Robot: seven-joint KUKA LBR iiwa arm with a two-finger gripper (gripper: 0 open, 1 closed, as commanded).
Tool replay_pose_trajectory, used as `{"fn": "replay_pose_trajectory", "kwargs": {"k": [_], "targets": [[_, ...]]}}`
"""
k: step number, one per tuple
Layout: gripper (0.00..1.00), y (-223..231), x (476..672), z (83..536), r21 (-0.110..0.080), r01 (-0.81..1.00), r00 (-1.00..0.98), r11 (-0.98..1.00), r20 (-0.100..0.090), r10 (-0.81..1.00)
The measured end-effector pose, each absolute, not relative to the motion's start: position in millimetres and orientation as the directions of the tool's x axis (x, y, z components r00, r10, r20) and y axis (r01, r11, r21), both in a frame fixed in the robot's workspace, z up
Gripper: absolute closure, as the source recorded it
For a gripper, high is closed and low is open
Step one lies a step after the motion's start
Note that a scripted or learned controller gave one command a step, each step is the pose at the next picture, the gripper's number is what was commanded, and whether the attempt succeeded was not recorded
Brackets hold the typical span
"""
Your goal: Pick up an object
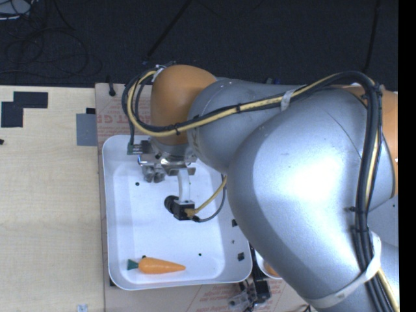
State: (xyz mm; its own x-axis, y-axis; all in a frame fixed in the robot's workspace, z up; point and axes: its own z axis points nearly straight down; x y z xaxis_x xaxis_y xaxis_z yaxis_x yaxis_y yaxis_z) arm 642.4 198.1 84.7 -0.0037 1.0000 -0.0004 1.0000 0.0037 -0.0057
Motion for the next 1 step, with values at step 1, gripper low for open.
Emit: {"fn": "replay_pose_trajectory", "kwargs": {"k": [1], "targets": [[1.0,128.8,602.3,121.5,-0.006,1.0,0.006,-0.006,-0.004,1.0]]}}
